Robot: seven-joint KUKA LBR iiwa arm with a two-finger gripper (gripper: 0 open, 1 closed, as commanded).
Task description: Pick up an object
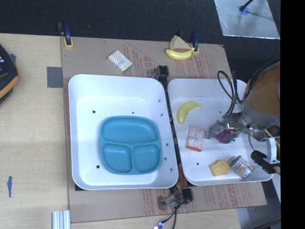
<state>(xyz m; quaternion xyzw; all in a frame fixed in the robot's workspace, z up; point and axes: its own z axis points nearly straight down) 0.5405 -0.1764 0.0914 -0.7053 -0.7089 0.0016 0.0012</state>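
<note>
End effector (220, 129) low in right bin (206, 175), apparently touching purple object (224, 136).

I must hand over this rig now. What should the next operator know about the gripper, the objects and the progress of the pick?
Gripper: low in the right bin, at a purple object; a grasp is not confirmed.
Also in the right bin: banana, small red and white packet, yellow piece, small can.
Left bin: blue divided plate.
Done: arm is at an object.
Left: secure and lift it.
</note>
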